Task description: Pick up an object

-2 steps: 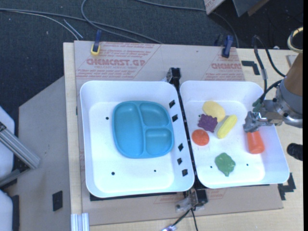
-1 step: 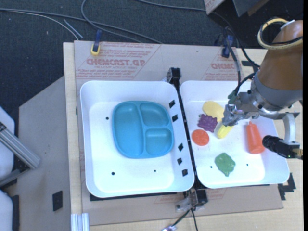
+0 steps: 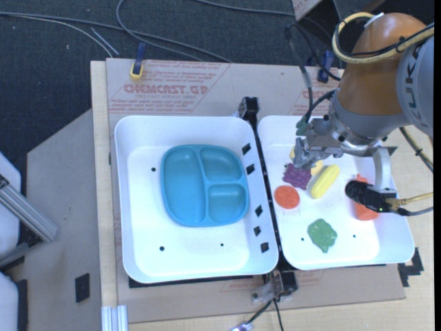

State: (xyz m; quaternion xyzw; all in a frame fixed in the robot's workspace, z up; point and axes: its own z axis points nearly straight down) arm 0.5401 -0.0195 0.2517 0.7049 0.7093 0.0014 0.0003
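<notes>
In the right bin [image 3: 386,250] lie a purple grape bunch [image 3: 298,177], a yellow corn cob [image 3: 324,181], an orange-red disc [image 3: 287,197], a green leafy piece [image 3: 322,234] and an orange piece [image 3: 366,211] partly hidden behind a black part of the arm. My gripper [image 3: 304,158] hangs just above the grape bunch, close to the corn cob's left end. Its fingers point down at the purple piece; whether they touch it I cannot tell.
The left bin [image 3: 131,205] holds a blue divided plate [image 3: 204,184]. A black divider with clips [image 3: 256,178] runs between the bins. Cables [image 3: 172,5] lie on the dark floor behind the bench, and a yellow clamp [image 3: 138,68] sits at its back edge.
</notes>
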